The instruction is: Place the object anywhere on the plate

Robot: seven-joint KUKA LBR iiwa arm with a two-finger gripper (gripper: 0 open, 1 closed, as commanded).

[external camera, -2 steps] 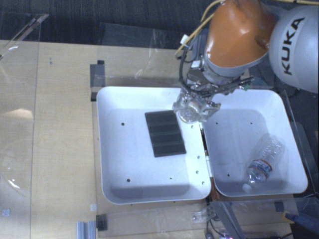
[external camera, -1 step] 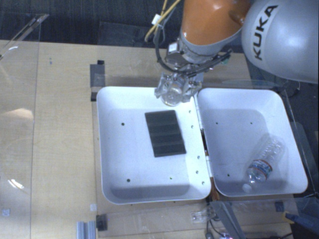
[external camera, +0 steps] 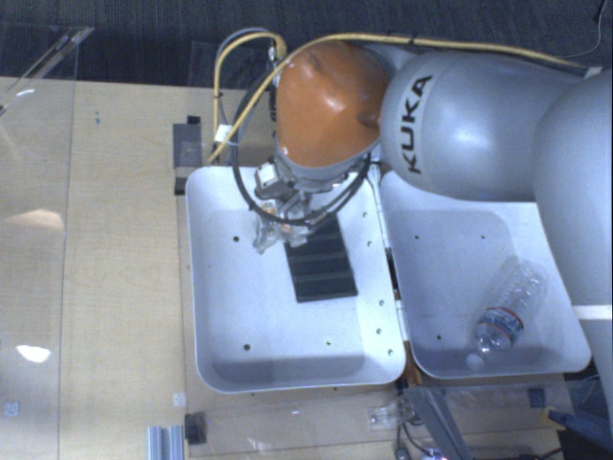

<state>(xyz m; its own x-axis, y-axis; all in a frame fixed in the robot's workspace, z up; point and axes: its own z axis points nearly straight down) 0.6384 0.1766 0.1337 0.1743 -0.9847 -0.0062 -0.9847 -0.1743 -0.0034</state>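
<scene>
So the grey arm (external camera: 479, 132) comes in from the right and hangs over the left bin (external camera: 220, 286), with its orange band (external camera: 326, 103) sitting right over the bin's back edge. A yellow cable (external camera: 239, 75) loops off the band and runs along the top of the arm. The pincer (external camera: 278, 228) is tucked under the wrist, low over the back half of the left bin, and honestly the wrist hides too much of it to say whether it's open, closed or gripping anything.

Right beneath the pincer there's a dark ribbed slab (external camera: 321, 262) lying flat on the bin floor, running from under the wrist toward the bin's middle at a slight slant. Can't tell whether the pincer is touching it, they just overlap from this angle. Nothing in the left bin looks clearly like a plate either; that slab is the only thing in there.

In the right bin (external camera: 450, 257) a clear plastic bottle (external camera: 508, 310) lies on its side near the front right corner, cap end pointing toward the front. It's well apart from the pincer. Both bins sit side by side on the pale wooden surface (external camera: 96, 257), with some glare on its left part.
</scene>
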